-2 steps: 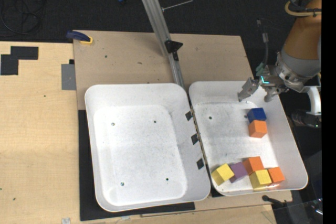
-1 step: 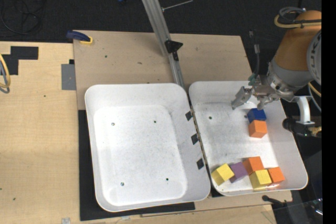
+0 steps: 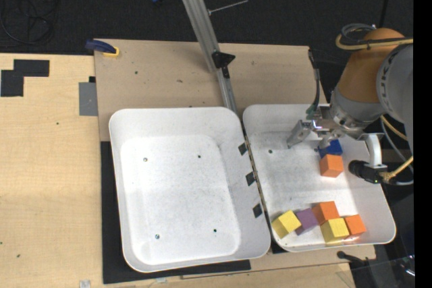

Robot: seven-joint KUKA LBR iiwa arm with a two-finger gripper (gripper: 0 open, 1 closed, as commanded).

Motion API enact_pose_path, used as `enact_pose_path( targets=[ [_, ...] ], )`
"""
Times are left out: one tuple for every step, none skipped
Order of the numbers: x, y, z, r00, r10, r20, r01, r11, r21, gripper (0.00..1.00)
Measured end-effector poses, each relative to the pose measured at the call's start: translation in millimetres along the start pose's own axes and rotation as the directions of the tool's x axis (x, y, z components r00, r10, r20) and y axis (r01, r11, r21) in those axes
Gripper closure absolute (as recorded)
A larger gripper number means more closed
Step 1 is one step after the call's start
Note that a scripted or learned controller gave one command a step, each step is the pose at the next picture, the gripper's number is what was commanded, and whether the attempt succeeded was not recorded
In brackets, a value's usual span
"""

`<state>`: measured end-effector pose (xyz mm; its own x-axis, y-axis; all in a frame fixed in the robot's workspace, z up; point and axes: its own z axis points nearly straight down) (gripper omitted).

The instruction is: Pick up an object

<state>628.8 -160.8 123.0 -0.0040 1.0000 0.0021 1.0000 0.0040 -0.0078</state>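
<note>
Overhead, jaws (image 3: 317, 137) hang spread apart beside the blue block (image 3: 332, 145) and orange block (image 3: 331, 165).

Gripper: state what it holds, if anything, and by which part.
Cannot be told. The gripper sits above the blue block and orange block in the right bin.

We saw two white bins (image 3: 177, 125), finely speckled. In the right bin (image 3: 283, 165) lay an orange cube (image 3: 331, 165), a blue block (image 3: 332, 145), two yellow cubes (image 3: 287, 222), a purple one (image 3: 308, 218), perhaps two more orange (image 3: 327, 210). The arm (image 3: 368, 77) was grey and orange.
</note>
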Motion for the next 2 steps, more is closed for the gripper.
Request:
enact_pose_path(
  targets=[
    [1,0,34,1.0,0.001,0.001,-0.001,1.0,-0.005,0.0],
    [1,0,23,1.0,0.002,0.001,-0.002,1.0,-0.005,1.0]
  ],
)
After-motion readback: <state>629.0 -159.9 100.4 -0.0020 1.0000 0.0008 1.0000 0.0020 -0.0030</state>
